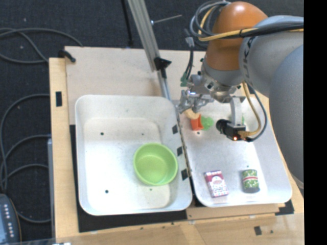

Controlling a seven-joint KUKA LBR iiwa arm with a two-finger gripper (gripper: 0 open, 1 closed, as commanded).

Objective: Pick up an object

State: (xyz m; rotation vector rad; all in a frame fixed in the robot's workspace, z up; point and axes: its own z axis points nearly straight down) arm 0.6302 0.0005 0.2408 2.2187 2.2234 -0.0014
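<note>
text: none legible | small red box [216, 183]: print blurred | green can [250, 180]: label unreadable

The bench [102, 70] is a pale board set on dark carpet [61, 14], and two shallow white bins sit on it side by side. The left bin [102, 137] lies toward nine o'clock of the scene's middle, the right bin [265, 162] toward four o'clock, their inner rims touching. A slanted aluminium rail [145, 32] runs from twelve o'clock down to the bins' shared upper corner. Black cables [23, 50] loop over the carpet at nine to ten o'clock, and a dark device [7, 221] shows at seven o'clock
</note>
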